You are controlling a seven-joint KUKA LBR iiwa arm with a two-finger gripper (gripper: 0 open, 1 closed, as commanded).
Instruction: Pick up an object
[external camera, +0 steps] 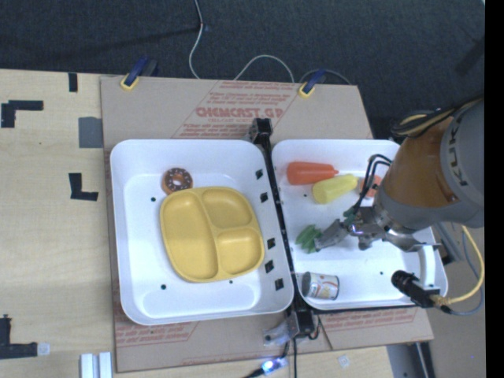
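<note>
The counter point(47, 211) carries two white bins side by side on a cardboard sheet point(236, 113). The left bin point(130, 164) holds a yellow divided plate point(211, 233) and, near its upper corner, a small chocolate doughnut point(177, 180). The right bin point(358, 294) holds an orange carrot point(311, 172) touching a yellow piece point(334, 187) at the top, a small can point(321, 287) lying on its side at the bottom, and a green leafy toy point(307, 238) at the middle left. The arm point(429, 179) reaches in from the right, and its claw point(335, 232) sits low, just beside the green toy; whether its tips are spread or pinched cannot be told. The green toy looks the likely target. It is soft and flat, so the tips could slide over it or nudge it toward the bin wall and come up with nothing
</note>
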